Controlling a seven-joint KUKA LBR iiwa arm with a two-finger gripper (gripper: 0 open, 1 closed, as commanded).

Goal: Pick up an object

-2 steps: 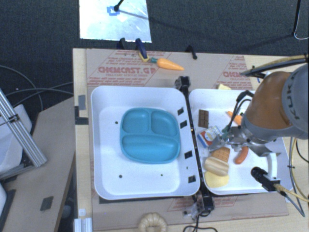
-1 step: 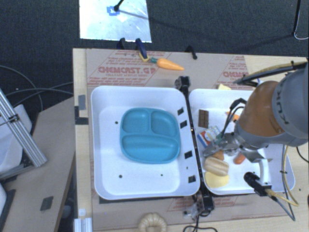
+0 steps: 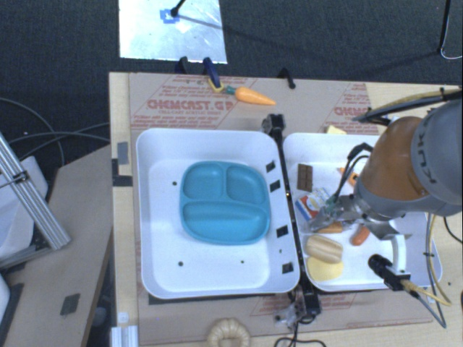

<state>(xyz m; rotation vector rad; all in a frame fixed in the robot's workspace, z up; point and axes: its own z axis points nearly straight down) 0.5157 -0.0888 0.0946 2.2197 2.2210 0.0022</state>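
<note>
Camera view: the grey arm's claw point(image 3: 327, 210) is down in the right shallow white plastic bin point(image 3: 318, 144), low among the toy food for a pick; whether it is open or closed cannot be told. A glossy tan bread-roll toy point(image 3: 324, 248) and a smooth orange carrot-like piece point(image 3: 359, 235) lie just near it. The matte blue divided plastic plate point(image 3: 223, 201) sits in the left bin.

The only readable lettering is printed in red on the brown cardboard sheet point(image 3: 181, 100) that lies under the two white bins. Just beyond the far rim of the left bin point(image 3: 148, 194), near the toy carrot point(image 3: 249, 96), the word "CHEMCAST" stands out in capitals, followed by letters that look like "GP". Smaller red print runs above and below it, too fine to make out. Beyond the right bin point(image 3: 318, 147) a similar red print repeats, blurred and partly covered by the arm.
</note>
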